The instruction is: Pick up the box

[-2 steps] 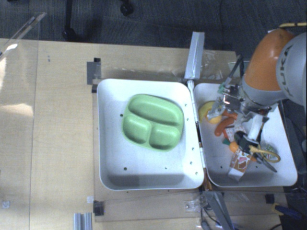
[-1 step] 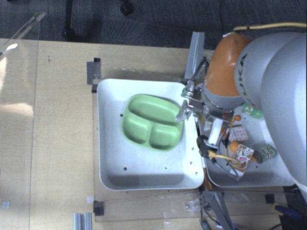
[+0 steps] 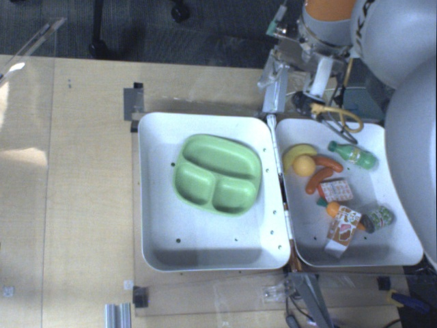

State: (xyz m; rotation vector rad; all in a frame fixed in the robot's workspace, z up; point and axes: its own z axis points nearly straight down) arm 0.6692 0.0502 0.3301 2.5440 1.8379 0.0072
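Box [image 3: 343, 227] lies near the right bin's [image 3: 403, 248] near edge, so you must reach down; pincer [image 3: 281, 87] state: cannot tell.

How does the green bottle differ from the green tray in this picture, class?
The green bottle lies in the right bin among other items; the green tray sits alone in the left bin. The bottle is small and slender; the tray is broad, with three compartments. Both are green.

Dark carpet floor [image 3: 205, 19] with chair legs [image 3: 130, 5] behind a pale wooden bench [image 3: 68, 203].
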